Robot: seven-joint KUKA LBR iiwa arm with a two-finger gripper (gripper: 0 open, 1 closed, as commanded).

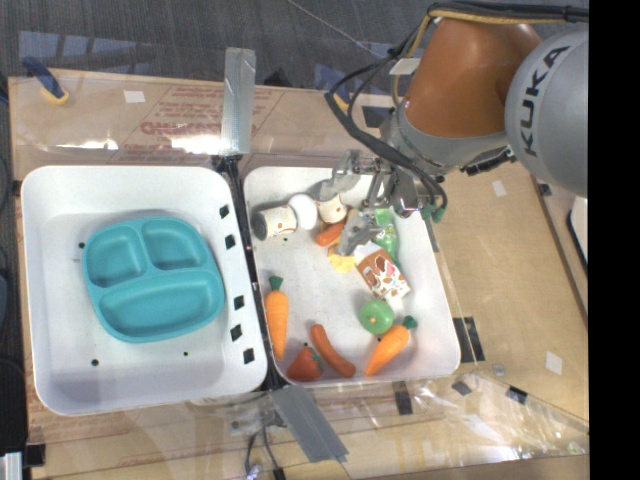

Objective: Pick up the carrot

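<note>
Cardboard-covered bench [120, 118] carries the right shallow white bin [445, 298] — along its left wall lies an orange toy carrot with a green top [276, 313]. Likely light, stiff, slick — grip mid-body. Metal claw [362, 208] hovers at the bin's far end; its spread, I cannot tell.

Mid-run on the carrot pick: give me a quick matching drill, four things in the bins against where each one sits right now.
Things:
1. teal divided plate
2. carrot
3. second carrot
4. gripper

Places:
A. right bin, near its bottom right corner
B. left bin
C. right bin, along its left wall
D. over the upper part of the right bin

Pairs: 1-B, 2-C, 3-A, 4-D
</note>
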